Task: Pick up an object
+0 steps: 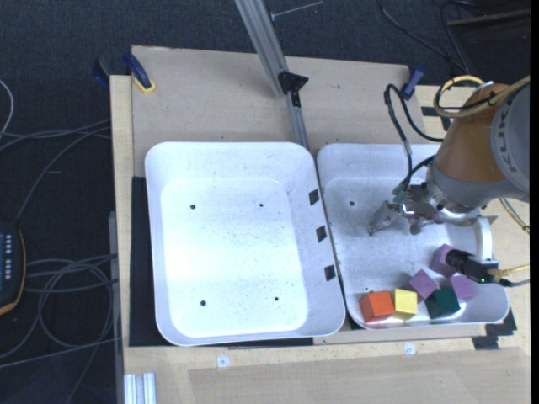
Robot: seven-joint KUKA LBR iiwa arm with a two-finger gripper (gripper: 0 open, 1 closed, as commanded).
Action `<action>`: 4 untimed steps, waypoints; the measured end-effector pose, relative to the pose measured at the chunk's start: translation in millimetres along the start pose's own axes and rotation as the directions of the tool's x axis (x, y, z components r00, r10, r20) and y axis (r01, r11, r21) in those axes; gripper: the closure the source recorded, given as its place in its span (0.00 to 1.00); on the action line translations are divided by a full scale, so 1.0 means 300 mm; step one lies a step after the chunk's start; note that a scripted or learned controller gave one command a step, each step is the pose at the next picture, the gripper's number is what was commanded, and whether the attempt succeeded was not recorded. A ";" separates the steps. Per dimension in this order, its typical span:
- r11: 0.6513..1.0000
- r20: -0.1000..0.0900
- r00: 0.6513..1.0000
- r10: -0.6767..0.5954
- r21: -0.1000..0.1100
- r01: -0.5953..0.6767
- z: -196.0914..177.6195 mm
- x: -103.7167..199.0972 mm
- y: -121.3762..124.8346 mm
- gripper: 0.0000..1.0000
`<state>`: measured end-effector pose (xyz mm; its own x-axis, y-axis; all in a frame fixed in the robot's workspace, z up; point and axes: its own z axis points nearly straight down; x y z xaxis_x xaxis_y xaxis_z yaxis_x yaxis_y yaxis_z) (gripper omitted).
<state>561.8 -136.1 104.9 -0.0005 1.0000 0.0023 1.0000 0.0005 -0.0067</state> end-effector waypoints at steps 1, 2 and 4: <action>1.000 0.001 1.000 -0.001 -0.008 0.001 -0.049 0.000 0.007 1.00; 1.000 0.004 1.000 -0.002 -0.015 0.002 -0.250 -0.005 0.040 1.00; 1.000 0.002 1.000 -0.001 -0.005 0.001 -0.389 -0.003 0.046 1.00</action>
